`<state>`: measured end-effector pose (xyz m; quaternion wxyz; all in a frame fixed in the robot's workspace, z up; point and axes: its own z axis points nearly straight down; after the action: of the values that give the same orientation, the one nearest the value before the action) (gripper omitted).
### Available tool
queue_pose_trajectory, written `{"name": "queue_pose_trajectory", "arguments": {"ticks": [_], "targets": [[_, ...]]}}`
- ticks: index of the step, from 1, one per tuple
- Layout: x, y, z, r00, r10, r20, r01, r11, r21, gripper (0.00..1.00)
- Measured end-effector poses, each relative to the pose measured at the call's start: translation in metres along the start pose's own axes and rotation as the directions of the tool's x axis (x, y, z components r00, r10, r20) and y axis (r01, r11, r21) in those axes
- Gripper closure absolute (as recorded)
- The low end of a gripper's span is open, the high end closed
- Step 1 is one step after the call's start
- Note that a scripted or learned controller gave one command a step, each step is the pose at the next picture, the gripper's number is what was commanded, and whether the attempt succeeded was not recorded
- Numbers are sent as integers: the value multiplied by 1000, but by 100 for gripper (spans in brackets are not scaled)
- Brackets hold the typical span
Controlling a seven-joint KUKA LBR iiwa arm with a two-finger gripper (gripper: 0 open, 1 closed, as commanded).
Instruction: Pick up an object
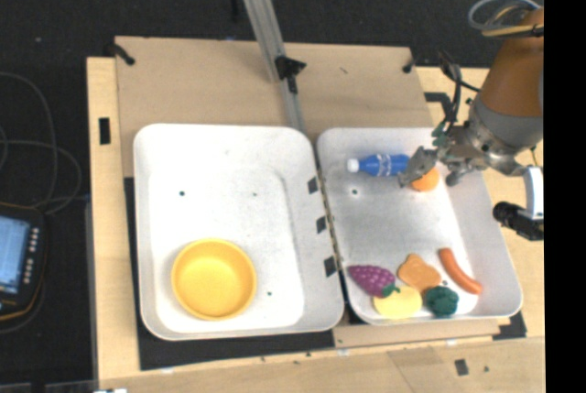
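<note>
My gripper (432, 169) hangs over the upper right part of the right bin (403, 226), at the end of the grey arm with its orange band (515, 80). A small orange object (426, 182) sits right under the gripper and is partly covered by it. Whether it is held or resting on the bin floor I cannot tell. A blue bottle with a white cap (378, 165) lies on its side just left of the gripper.
Along the right bin's front edge lie purple grapes (370, 277), an orange piece (418, 272), an orange-red carrot (459, 270), a yellow fruit (398, 303) and a green toy (441, 300). The left bin (229, 171) holds a yellow bowl (213, 278). A metal pole (265, 16) rises behind the bins.
</note>
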<state>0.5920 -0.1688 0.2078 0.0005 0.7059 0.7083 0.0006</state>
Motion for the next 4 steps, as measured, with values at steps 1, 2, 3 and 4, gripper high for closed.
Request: {"name": "queue_pose_trajectory", "arguments": {"ticks": [1,2,3,4], "targets": [[0,0,0,1000,0,0,0,1000,0,0],[1,4,61,1000,2,2,-2,1000,6,0],[-1,4,110,1000,3,2,-3,1000,5,0],[-1,6,95,1000,6,2,-6,1000,-2,100]]}}
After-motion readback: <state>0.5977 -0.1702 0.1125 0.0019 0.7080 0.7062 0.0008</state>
